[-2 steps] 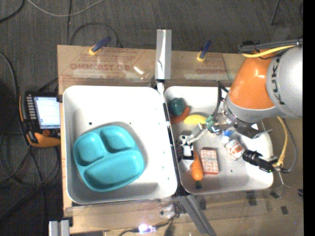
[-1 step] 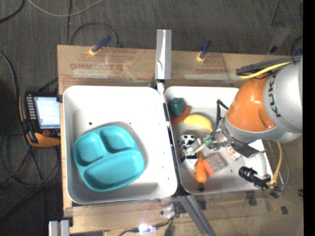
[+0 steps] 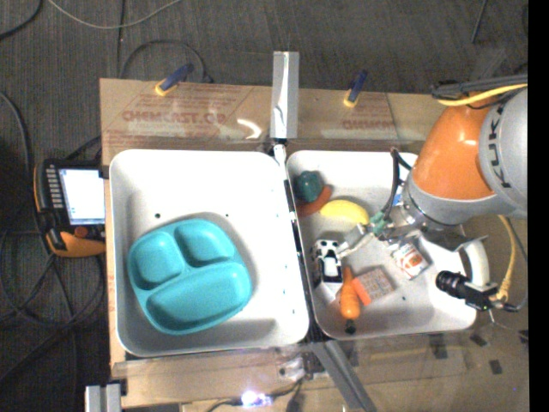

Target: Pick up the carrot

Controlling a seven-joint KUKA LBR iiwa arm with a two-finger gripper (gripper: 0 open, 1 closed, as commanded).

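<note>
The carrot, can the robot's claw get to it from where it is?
Probably yes. The carrot lies uncovered near the right bin's front edge, and the claw hovers just above it, though a small card touches its side.

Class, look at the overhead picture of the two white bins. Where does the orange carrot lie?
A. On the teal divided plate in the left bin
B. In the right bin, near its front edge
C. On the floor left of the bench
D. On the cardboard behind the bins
B: the carrot lies in the right bin near its front wall, while the teal divided plate sits in the left bin.
</note>
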